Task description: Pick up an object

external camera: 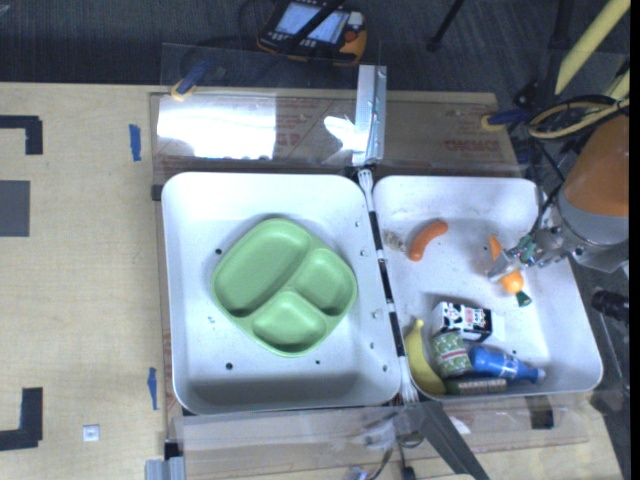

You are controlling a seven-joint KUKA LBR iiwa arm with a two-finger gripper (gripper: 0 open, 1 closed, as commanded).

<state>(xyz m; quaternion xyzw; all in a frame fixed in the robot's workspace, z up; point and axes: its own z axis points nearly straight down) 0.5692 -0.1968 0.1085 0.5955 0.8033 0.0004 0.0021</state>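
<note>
Now, the gripper (522,255) sits low in the right bin (455,193), near its right wall, the arm (600,193) reaching in over that wall; whether the fingers are parted or closed cannot be told (the tip is a small blur of metal and orange). Just below the tip lies a small orange carrot-like piece (513,283), touching or very nearly touching it; nothing shows clearly between the fingers, so no hold is claimed.

Other candidates, all placed from the carrot-like piece: an orange sausage-shaped toy (428,238) up and to the left, well apart; a black-and-white carton (464,318) down-left, near; a green can (451,351), a blue bottle (503,365) and a banana (420,358) packed together lower still, against the bin's near edge. The left bin (190,268) holds a green divided tray (285,285).

Risks, as judged: the carrot-like piece is small and tapered, so it may squirt out on closing; the wall is close, so a finger could catch it; a slightly off descent would nudge the piece away instead of straddling it.
</note>
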